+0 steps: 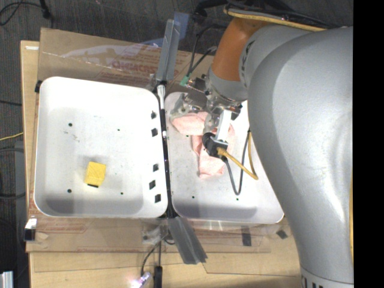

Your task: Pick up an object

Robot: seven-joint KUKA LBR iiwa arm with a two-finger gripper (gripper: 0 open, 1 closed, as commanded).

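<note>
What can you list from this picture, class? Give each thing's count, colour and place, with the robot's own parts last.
bins: two, white, side by side on the bench.
block: one, yellow, lower left part of the left bin.
soft lumps: a pale pink pile, count unclear, upper left part of the right bin under the gripper.
cardboard: one sheet, brown, under the bins.
cable: one, yellow, hanging from the gripper over the right bin.
arm: one, grey with an orange band, reaching in from the right.
gripper: one, dark and metal, low over the pink pile.
</note>
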